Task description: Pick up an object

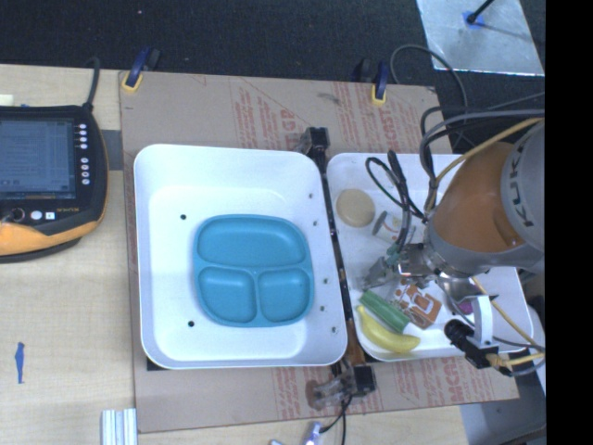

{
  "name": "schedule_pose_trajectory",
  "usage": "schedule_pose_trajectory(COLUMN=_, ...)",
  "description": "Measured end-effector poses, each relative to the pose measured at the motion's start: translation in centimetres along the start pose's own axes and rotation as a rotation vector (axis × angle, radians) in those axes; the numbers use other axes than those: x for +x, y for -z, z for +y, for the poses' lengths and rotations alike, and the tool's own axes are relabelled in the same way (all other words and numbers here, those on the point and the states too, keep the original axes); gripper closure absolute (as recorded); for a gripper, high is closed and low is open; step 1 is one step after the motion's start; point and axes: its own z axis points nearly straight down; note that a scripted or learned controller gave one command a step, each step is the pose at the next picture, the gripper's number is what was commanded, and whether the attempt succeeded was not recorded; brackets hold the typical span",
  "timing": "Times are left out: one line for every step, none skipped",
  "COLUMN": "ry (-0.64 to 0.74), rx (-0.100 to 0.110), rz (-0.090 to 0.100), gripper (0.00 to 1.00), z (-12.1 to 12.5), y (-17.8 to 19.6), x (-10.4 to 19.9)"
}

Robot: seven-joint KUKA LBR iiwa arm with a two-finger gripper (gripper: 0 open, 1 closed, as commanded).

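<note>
So the arm [486, 207] is reaching in over the right bin [345, 170], with the gripper [400, 269] down low in the middle of it. Honestly can't tell what state the claw is in, too much clutter around it. Near the bin's front left corner there's a banana [387, 336], long axis running from the left wall toward the front edge. A green block [384, 310] lies just beside it, angled about the same way. A tan disc [355, 208] sits toward the back left. The left bin [157, 248] has a blue divided plate [252, 269] in its middle.
</note>
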Motion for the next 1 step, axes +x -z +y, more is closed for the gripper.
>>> schedule_pose_trajectory(ry=-0.004, rx=-0.003, rz=-0.001, gripper=0.00, z=5.31, y=5.59, x=-4.86)
